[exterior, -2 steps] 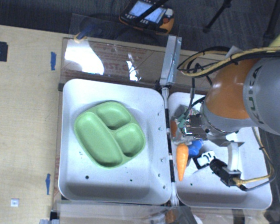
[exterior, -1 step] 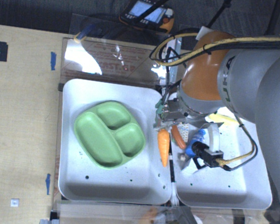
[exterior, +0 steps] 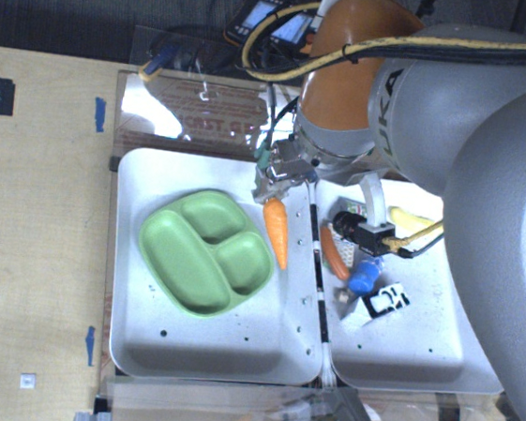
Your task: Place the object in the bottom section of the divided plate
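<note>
Hand: the hand (exterior: 274,180) hangs over the far edge of the left bin (exterior: 136,332), fingers closed on the top end of a carrot (exterior: 277,232).
Carrot: hangs just below the hand, tip pointing down and slightly right, beside the plate's right rim.
Plate: green divided plate (exterior: 205,250) lies in the left bin, below and left of the hand.
Right bin: the right bin (exterior: 417,345), right of the hand, holds a blue item (exterior: 364,278), an orange piece (exterior: 335,256), a yellow item (exterior: 413,222) and a black-and-white block (exterior: 387,300).
</note>
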Controlling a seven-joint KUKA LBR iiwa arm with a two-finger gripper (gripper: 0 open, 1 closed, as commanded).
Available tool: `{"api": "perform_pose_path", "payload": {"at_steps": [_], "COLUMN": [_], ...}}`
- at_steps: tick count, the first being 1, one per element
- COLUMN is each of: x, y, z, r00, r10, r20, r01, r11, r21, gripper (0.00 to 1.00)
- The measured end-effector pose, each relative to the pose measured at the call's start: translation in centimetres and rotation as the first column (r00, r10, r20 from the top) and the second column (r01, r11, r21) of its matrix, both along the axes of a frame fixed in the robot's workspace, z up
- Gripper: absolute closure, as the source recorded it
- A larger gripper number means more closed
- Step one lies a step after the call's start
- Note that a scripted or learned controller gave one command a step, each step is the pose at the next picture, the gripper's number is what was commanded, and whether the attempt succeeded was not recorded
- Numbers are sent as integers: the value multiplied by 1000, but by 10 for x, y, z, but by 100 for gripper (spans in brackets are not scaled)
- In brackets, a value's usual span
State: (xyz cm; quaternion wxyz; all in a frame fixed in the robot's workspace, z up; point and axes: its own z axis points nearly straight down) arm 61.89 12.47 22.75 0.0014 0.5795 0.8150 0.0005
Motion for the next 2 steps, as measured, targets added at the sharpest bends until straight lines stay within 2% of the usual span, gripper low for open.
{"api": "perform_pose_path", "payload": {"at_steps": [1, 2], "x": [-21, -21], "y": [-9, -9], "z": [-67, -66], "r00": [992, 992], "r10": [125, 125], "r20": [-4, -4], "r01": [-125, -125], "r11": [992, 992], "r21": [1, 1], "gripper": [100, 0]}}
